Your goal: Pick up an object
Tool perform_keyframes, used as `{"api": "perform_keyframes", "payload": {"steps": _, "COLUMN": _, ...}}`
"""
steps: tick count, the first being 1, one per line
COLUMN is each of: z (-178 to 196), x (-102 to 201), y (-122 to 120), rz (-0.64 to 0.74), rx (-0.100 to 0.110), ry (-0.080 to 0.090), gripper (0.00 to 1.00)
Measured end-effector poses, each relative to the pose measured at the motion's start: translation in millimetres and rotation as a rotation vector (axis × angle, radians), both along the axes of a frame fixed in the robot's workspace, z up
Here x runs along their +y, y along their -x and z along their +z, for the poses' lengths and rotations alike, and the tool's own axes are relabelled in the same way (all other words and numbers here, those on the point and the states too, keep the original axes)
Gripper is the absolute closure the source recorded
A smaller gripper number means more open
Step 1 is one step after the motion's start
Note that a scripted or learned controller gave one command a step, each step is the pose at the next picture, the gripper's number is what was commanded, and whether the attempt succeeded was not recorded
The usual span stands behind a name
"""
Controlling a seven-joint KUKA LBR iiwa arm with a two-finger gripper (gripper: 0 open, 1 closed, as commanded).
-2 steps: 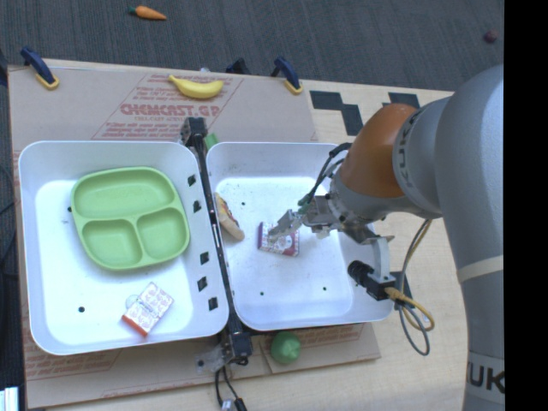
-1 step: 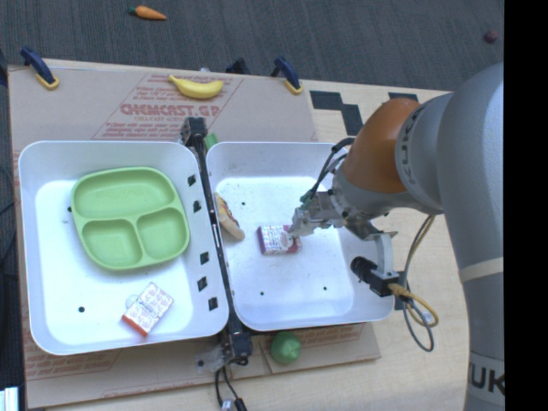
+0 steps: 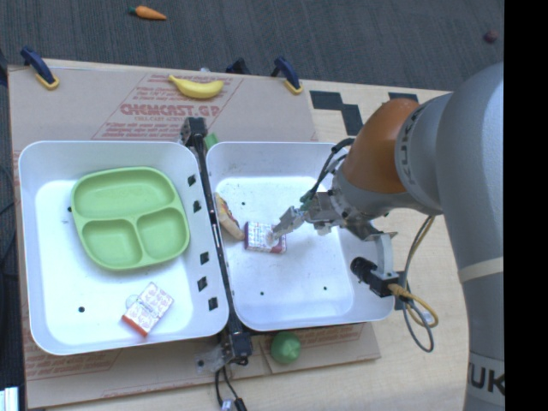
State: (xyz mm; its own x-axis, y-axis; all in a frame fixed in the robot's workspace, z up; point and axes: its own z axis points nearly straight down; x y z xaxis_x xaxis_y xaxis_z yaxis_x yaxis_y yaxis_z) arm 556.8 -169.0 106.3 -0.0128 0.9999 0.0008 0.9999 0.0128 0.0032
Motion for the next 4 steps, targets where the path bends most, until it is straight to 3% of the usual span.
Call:
{"api": "perform_keyframes", "payload": {"steps": 1, "z": 10.4, "x": 0.4, "y": -0.5, "rz": 0.005, "rx": 0.001, "ry": 0.001, "gripper": 1.0}}
{"api": "perform_keyframes", "payload": {"steps": 2, "z": 10.3, "x": 0.5, "y": -0.4, "rz": 0.005, "rx": 0.001, "ry": 0.001, "gripper": 0.0}}
{"api": "perform_keyframes", "payload": {"steps": 3, "z": -14.7, "x": 44.0, "y": -63.2, "rz": -0.004, "rx": 0.006, "ry": 0.001, "gripper": 0.0}}
{"api": "perform_keyframes", "payload": {"steps": 4, "z": -14.9, "x": 12.1, "y": 30.9, "rz": -0.006, "rx": 0.008, "ry": 0.002, "gripper": 0.0}}
